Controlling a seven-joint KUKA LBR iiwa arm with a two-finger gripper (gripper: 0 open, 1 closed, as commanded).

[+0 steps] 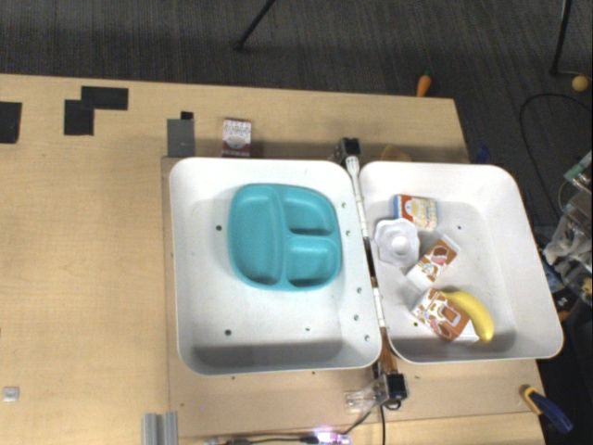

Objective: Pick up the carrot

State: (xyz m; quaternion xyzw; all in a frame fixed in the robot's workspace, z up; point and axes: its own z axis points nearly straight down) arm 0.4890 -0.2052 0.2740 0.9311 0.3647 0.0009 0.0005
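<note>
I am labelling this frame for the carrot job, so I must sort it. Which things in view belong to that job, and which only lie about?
Job: small orange thing beyond the bench's far edge, perhaps the carrot, too small to tell.

Lying about: teal plate in the left bin; banana, white cup and cartons in the right bin.

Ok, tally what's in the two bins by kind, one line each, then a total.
Teal divided plate: 1
Banana: 1
White cup: 1
Small printed cartons or packets: 3
Total: 6
</note>
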